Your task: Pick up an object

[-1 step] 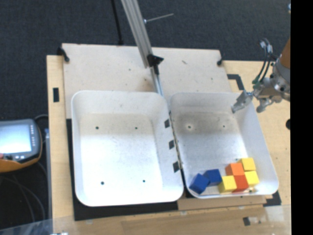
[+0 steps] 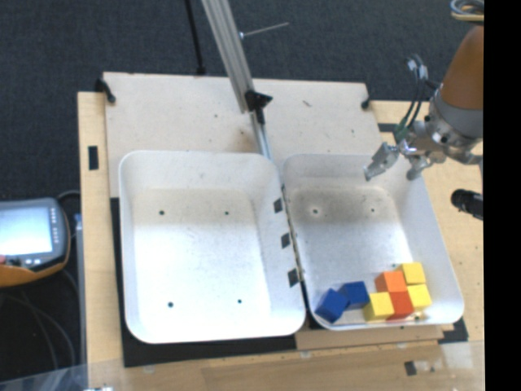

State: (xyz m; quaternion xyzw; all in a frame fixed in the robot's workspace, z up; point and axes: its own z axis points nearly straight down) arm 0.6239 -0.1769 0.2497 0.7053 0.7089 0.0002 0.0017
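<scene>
Several small blocks lie in the near right corner of the right bin [image 2: 358, 218]: two blue ones [image 2: 342, 298], an orange one [image 2: 393, 281], a red one [image 2: 401, 304] and yellow ones [image 2: 380, 305]. My gripper [image 2: 399, 163] hangs above the bin's far right rim, well away from the blocks. Its two fingers [image 2: 378, 163] are spread apart, open, with nothing between them.
The left bin [image 2: 203, 243] stands beside the right one. A slanted metal rail [image 2: 232, 55] rises from the back between the bins. A grey screen device [image 2: 28, 235] sits off the bench at the left. Dark carpet surrounds the bench.
</scene>
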